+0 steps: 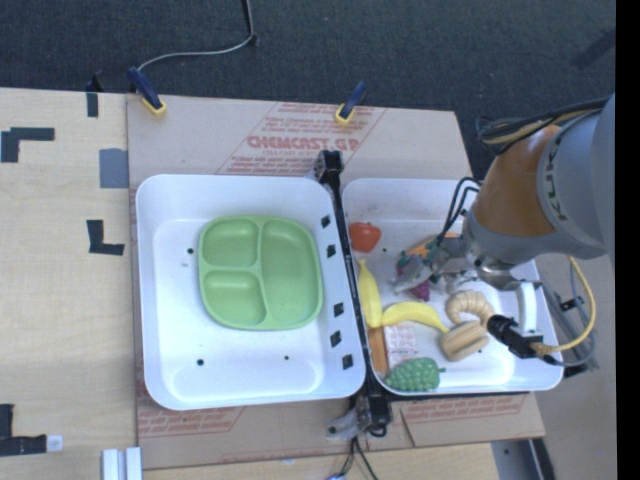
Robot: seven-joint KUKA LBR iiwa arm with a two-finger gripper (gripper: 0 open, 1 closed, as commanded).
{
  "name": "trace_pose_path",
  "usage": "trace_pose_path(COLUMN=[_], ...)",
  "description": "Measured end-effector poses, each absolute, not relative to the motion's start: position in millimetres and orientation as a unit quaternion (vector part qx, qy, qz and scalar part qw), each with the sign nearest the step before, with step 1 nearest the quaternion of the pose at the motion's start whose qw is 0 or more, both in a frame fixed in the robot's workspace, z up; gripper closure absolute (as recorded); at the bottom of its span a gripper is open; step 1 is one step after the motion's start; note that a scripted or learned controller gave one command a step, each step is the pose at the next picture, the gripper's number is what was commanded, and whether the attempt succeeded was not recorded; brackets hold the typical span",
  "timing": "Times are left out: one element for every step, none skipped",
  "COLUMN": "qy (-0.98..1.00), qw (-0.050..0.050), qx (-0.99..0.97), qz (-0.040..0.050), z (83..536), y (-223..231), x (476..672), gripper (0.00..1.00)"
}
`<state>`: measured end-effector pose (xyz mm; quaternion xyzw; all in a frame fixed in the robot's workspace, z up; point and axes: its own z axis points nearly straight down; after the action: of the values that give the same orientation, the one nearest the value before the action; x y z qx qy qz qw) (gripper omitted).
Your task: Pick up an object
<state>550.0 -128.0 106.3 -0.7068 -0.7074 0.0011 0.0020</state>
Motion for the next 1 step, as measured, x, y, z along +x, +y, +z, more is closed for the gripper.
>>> trace_pose_path(qy=[-0.706], qw=[-0.005], qx=[-0.708], qz=[0.0018], z=[87.1], y=[-100.8], x=[567.7], gripper=[0.0])
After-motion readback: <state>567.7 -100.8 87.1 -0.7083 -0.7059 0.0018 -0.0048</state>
